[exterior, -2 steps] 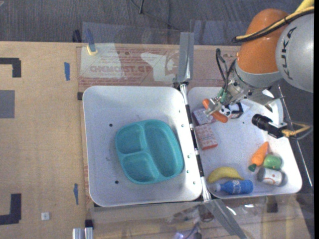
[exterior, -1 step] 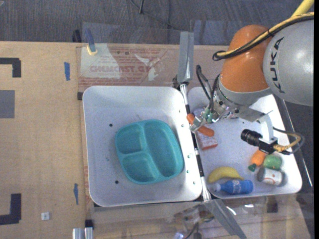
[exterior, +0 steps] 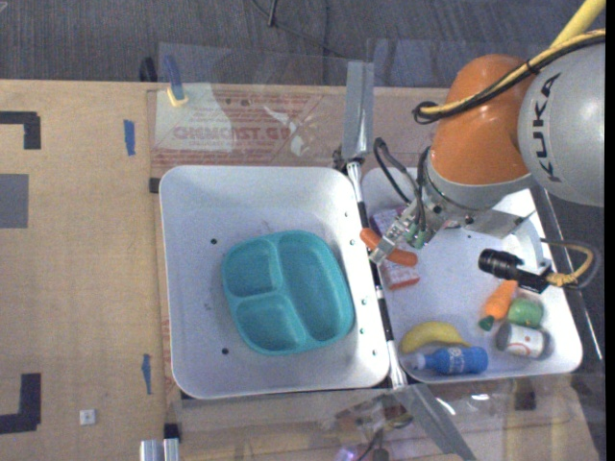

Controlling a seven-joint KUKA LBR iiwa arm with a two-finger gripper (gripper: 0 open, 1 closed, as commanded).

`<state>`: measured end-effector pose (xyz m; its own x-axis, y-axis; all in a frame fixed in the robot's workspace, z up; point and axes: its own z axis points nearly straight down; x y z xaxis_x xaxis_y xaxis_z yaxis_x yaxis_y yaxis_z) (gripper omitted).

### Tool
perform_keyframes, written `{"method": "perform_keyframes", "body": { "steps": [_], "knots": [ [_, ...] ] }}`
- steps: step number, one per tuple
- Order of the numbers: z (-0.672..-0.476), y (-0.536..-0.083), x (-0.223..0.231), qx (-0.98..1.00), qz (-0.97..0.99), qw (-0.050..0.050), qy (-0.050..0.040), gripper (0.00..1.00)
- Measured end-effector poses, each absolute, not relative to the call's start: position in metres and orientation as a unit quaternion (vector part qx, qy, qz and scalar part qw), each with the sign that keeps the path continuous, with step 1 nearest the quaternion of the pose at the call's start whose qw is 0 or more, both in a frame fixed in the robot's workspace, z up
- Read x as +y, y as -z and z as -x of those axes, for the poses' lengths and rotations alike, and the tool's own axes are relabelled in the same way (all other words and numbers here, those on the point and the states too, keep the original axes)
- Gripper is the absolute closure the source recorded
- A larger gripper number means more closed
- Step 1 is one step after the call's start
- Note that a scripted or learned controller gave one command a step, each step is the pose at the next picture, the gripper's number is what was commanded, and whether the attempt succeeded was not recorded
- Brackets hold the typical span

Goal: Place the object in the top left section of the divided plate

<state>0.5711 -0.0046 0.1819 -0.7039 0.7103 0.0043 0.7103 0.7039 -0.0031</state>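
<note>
Carrot (exterior: 387,248) sits pinched in the hand (exterior: 389,249), beside the divided plate (exterior: 286,291).

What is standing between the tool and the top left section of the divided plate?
The raised rims where the two bins meet lie between the tool, over the right bin, and the teal divided plate in the left bin. Past that, the white floor up to the plate shows nothing on it, and the plate's top left section looks bare.
</note>
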Motion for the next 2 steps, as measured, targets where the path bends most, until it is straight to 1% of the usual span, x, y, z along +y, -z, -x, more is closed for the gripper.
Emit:
{"method": "perform_keyframes", "body": {
  "steps": [1, 2],
  "knots": [
    [-0.563, -0.265, 0.004, -0.902, 0.432, 0.001, -0.0008, 1.0],
    [-0.545, -0.181, 0.083, -0.91, 0.414, 0.002, -0.0014, 1.0]
  ]
}}
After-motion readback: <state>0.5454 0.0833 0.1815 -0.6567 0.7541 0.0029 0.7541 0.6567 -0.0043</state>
